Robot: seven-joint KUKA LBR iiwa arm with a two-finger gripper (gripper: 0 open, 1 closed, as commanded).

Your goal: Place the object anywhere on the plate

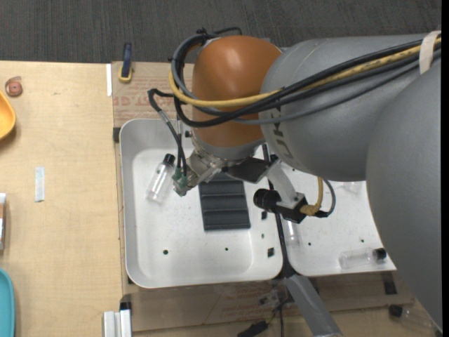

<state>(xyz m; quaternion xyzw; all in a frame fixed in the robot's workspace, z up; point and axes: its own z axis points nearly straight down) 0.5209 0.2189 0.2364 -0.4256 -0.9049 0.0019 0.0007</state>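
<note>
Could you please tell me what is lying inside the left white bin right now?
Inside the left bin lie a clear vial with a dark cap near its upper left and a dark ribbed block at centre. The arm covers the bin's upper right part.

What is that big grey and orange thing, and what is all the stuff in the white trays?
That big thing is a robot arm, grey with an orange band. The picture is taken from a camera fixed above the bench, looking down at a slant, and the arm reaches in from the right. Under it sit two shallow white trays side by side, the left tray and the right tray. In the left tray lie a small clear bottle and a dark ribbed block. Another clear bottle with a dark cap lies in the right tray. The arm's claw hangs over the left tray beside the small bottle. I cannot tell whether it holds anything.
</note>
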